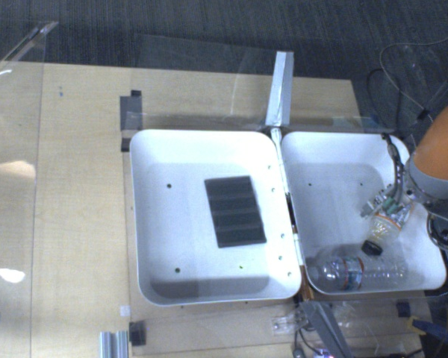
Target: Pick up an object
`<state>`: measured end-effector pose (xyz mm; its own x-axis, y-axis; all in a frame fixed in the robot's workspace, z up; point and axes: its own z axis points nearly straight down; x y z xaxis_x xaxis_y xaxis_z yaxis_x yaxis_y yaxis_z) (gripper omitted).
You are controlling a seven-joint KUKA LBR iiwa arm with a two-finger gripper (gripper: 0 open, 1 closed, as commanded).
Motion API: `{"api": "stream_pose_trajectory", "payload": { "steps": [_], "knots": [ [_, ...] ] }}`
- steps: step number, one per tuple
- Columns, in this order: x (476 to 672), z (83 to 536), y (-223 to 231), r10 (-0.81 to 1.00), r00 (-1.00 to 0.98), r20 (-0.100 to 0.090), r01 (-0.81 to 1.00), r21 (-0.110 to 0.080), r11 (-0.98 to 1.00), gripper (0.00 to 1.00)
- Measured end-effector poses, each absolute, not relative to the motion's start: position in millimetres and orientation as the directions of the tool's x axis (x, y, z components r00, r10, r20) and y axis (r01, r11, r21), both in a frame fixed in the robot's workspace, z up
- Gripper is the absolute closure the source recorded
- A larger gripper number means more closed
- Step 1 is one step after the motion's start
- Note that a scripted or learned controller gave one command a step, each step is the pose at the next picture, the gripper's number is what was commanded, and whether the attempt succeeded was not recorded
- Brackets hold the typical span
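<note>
from my screen i see the pale wooden desk (67, 200) carrying two shallow white plastic bins side by side. the left bin (153, 170) holds a flat black ribbed rectangular pad (235, 211), lying near its middle and a little askew, well apart from the walls. the right bin (321, 162) holds a clear plastic bottle (351, 271) on its side along the near wall, its dark cap (372, 247) pointing up toward the arm.

the grey arm with its orange band (440, 151) comes in over the right bin's far-right side, and the pincer (384, 215) hangs low just above the bottle's cap end. i judge it is placed there because the bottle is the nearest thing to grab, and its narrow neck gives an easier bite than the wide, slippery body.

whether the pincer is released or clenched i cannot tell; the tip is a small blur of metal and wires. i see nothing clearly between its tips, so i take the bottle as resting on the bin floor, not lifted. lying against the wall, it may roll or slide away when touched
</note>
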<state>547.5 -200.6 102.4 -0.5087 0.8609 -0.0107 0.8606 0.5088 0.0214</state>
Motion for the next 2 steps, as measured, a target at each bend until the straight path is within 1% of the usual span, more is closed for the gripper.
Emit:
{"api": "stream_pose_trajectory", "payload": {
  "steps": [1, 2],
  "knots": [
    [548.0, 102, -198, 0.858, -0.514, -0.008, 0.857, 0.021, 0.514, 0.0],
    [534.7, 90, -203, 0.841, -0.54, -0.009, 0.841, 0.014, 0.54, 0.0]
  ]
}}
